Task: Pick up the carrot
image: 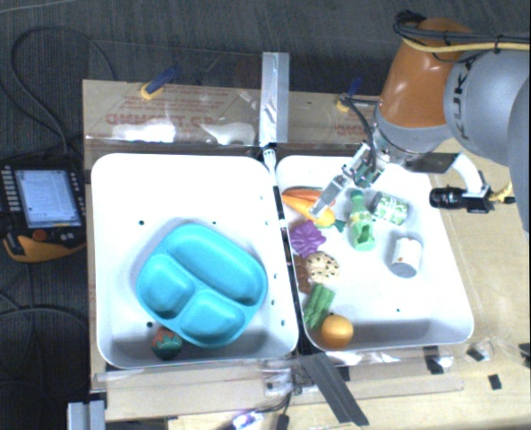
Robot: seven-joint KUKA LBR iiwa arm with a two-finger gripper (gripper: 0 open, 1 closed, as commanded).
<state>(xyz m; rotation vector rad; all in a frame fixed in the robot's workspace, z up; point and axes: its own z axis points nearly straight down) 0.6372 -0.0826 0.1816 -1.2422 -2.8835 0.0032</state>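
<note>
You are looking down at a bench with two shallow white bins side by side. In the left bin (pixel 113 240) a blue divided plate (pixel 202 283) lies tilted near the middle, and a small red and green toy (pixel 165 340) sits just at its lower left edge. The arm (pixel 444 79) reaches in from the right over the right bin (pixel 444 312). Its gripper (pixel 335 195) points down and left, with its tip at the carrot (pixel 303 199), which lies in the upper left corner of the right bin, close to the divider between the bins. Your view does not settle whether the fingers are spread or pressed together, and you cannot tell if they grip the carrot. Below the carrot you see a purple bunch of grapes (pixel 306 237), then a speckled cookie (pixel 321 265), a green vegetable (pixel 318 303) and an orange fruit (pixel 337 331). Right of the gripper lie a green toy (pixel 362 231), a green and white can (pixel 390 209) and a grey cup (pixel 406 254). A handheld controller (pixel 34 206) rests on the floor to the left of the bench.
</note>
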